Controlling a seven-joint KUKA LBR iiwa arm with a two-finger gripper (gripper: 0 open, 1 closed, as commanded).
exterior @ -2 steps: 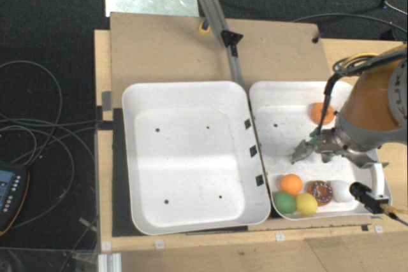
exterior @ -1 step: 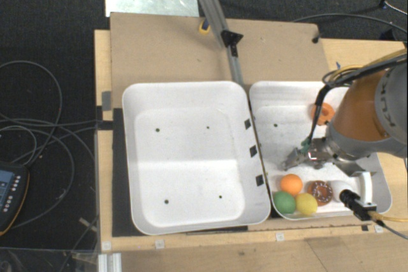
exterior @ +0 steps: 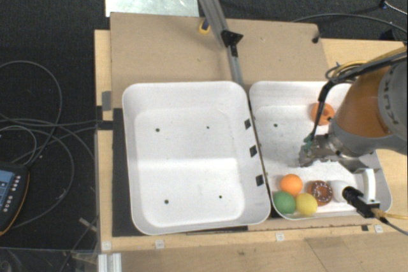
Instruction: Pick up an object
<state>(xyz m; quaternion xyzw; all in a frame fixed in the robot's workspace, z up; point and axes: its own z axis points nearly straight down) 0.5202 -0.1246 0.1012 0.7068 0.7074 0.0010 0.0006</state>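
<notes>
Gripper [exterior: 310,153] hovers mid-bin, above orange ball [exterior: 291,184].

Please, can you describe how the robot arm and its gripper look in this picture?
The arm is thick and rounded, grey, with a broad orange band above the wrist. A thin black cable runs down its side, and yellow cables show near its top. The gripper at its end is small, dark and metallic, greenish grey. A white piece with a black end sits below the wrist.

orange ball [exterior: 291,184], green ball [exterior: 285,202], yellow ball [exterior: 306,204] and donut [exterior: 319,191] cluster at the right bin's near edge.
</notes>
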